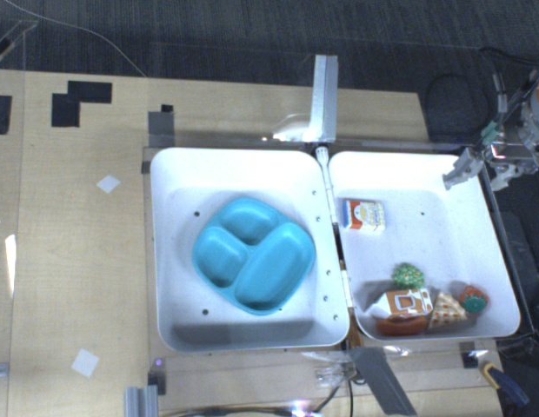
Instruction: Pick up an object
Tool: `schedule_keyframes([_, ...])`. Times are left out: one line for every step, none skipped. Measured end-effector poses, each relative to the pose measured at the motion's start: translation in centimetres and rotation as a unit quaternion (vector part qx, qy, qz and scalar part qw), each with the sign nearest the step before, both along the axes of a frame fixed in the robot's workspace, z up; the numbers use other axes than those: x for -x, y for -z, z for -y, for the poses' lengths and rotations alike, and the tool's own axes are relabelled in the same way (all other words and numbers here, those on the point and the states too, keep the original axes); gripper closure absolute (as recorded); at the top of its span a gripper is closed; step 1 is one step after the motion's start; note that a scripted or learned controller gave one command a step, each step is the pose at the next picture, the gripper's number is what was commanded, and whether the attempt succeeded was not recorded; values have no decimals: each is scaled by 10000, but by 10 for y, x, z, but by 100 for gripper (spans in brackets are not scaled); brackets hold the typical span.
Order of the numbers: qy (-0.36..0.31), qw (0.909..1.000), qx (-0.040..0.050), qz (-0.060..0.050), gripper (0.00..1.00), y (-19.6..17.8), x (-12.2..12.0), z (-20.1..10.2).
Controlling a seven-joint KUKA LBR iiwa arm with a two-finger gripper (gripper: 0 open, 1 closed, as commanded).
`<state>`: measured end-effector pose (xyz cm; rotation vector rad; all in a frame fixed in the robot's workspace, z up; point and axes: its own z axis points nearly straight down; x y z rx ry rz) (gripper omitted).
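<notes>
The right bin holds a small white and orange carton near its left wall. Along its front sit a green knobbly item, a brown box with a picture, a tan wedge and a small orange and green item. My gripper hangs over the bin's far right corner, well away from all of these, with nothing seen in it.
A blue three-compartment plate lies in the middle of the left bin. A metal divider runs between the bins, with a grey post behind it. Cables lie at the right.
</notes>
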<state>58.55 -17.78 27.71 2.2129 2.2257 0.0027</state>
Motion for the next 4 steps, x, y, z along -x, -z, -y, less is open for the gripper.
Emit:
schedule_keyframes([-753,9972,6,5,0,72,20,28])
schedule_keyframes([-734,9973,1,9,0,165,76,-14])
schedule_keyframes([-2673,9636,42,58,0,187,94,-63])
schedule_keyframes([-2672,9636,42,58,0,187,94,-63])
